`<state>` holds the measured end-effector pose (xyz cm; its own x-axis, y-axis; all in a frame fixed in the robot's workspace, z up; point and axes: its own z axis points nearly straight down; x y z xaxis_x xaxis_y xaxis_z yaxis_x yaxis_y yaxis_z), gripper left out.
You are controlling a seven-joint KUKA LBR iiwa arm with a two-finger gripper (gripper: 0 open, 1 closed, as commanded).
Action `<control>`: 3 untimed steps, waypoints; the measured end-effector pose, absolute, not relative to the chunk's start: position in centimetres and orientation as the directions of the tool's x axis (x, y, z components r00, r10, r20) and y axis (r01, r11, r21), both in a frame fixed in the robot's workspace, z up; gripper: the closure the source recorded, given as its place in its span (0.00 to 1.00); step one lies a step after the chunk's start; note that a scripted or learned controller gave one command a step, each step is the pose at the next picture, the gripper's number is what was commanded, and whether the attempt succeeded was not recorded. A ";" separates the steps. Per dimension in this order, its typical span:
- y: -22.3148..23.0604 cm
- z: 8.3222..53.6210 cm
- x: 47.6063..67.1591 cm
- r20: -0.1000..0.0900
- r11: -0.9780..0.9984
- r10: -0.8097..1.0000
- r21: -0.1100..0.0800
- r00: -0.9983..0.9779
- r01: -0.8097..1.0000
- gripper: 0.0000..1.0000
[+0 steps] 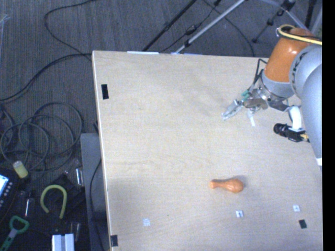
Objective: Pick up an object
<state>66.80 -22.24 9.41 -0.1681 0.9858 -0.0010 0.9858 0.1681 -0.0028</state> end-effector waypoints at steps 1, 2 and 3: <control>-22.2 10.5 66.9 -0.004 0.169 0.986 -0.001 -0.169 0.986 1.00; -22.2 10.4 66.9 -0.004 0.169 0.986 -0.001 -0.169 0.986 0.00; -21.9 8.4 66.9 -0.002 0.247 0.969 -0.002 -0.247 0.969 0.00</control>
